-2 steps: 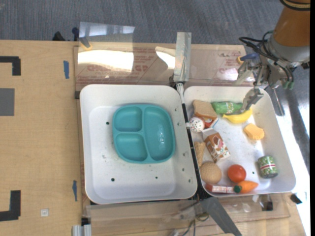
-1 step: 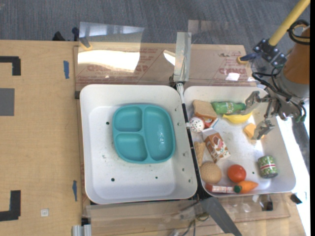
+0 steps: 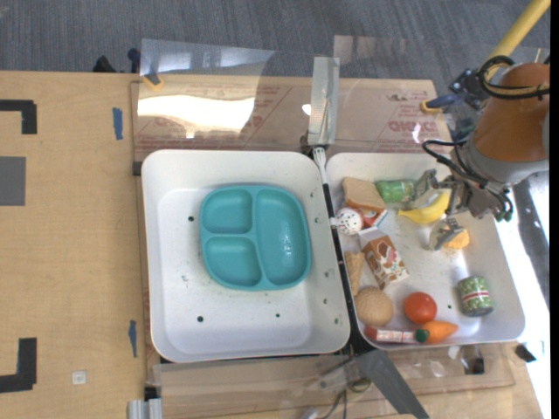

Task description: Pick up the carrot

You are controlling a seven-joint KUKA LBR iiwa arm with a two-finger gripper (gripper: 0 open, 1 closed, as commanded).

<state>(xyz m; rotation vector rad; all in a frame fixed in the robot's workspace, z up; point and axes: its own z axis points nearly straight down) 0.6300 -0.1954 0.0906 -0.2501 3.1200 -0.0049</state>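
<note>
at the near edge of the right bin (image 3: 511,317), the carrot (image 3: 436,330) lies on its side with its green top toward a pink-and-white packet (image 3: 390,334) along the same edge, a red tomato (image 3: 420,306) touching it just behind. to the left sits a round tan bun (image 3: 374,305), and to the right, apart from the carrot, a green patterned can (image 3: 474,294). further in, a brown snack box (image 3: 385,261) lies tilted beside an ice-cream cone (image 3: 354,267) and a white ball with red marks (image 3: 349,222). the gripper (image 3: 447,232) hangs over the bin's far right part, well apart from the carrot, just above a small orange-yellow piece (image 3: 458,241); whether its fingers are spread or pressed together cannot be told. beyond it lie a yellow banana (image 3: 425,211), a green packet (image 3: 395,189) and a slice of bread (image 3: 362,194). the left bin (image 3: 166,260) holds a teal divided plate (image 3: 256,236).
</note>
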